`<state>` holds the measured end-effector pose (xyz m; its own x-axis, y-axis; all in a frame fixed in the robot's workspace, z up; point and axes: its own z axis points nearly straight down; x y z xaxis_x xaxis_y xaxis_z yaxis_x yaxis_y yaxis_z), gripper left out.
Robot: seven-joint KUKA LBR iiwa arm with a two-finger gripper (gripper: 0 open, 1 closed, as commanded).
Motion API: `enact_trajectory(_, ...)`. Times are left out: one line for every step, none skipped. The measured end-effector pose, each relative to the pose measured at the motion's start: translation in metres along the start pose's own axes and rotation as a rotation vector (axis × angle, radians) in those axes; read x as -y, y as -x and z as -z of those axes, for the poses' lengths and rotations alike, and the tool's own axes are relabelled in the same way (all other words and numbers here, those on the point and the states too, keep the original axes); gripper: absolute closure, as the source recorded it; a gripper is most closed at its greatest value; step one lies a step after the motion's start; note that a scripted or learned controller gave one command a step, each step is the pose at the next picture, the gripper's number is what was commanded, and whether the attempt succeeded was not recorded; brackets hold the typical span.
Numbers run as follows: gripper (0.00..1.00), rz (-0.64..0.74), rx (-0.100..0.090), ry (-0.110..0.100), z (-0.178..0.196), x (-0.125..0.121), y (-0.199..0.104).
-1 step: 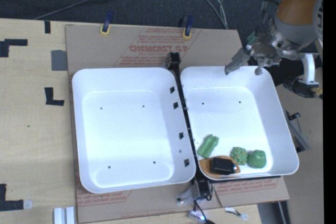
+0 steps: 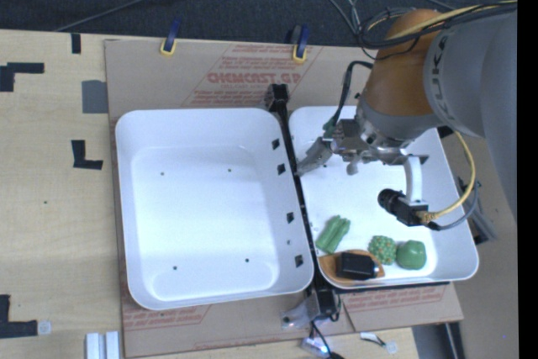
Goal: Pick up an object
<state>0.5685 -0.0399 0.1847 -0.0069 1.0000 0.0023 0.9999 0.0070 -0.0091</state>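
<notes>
My gripper (image 2: 334, 161) hangs over the upper left part of the right bin (image 2: 445, 172), close to the divider between the bins. Its two grey fingers (image 2: 314, 156) stand apart, open, with nothing between them. Below it, along the bin's front, lie a long green ridged piece (image 2: 334, 233), a bumpy green piece (image 2: 382, 248), a rounded green piece (image 2: 411, 254), and a black object (image 2: 356, 266) resting on a flat orange-brown one (image 2: 336, 265). The gripper is well apart from all of them.
The left bin (image 2: 134, 181) sits beside the right one, joined by a black clip strip (image 2: 290, 181). A black connector with a yellow cable (image 2: 402, 208) hangs from the wrist over the right bin. Cardboard (image 2: 235, 76) underlies both bins.
</notes>
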Motion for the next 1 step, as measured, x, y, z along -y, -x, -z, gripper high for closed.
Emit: enact_trajectory(0.0,-0.001,0.001,0.015,0.0709,0.0195,-0.0644)
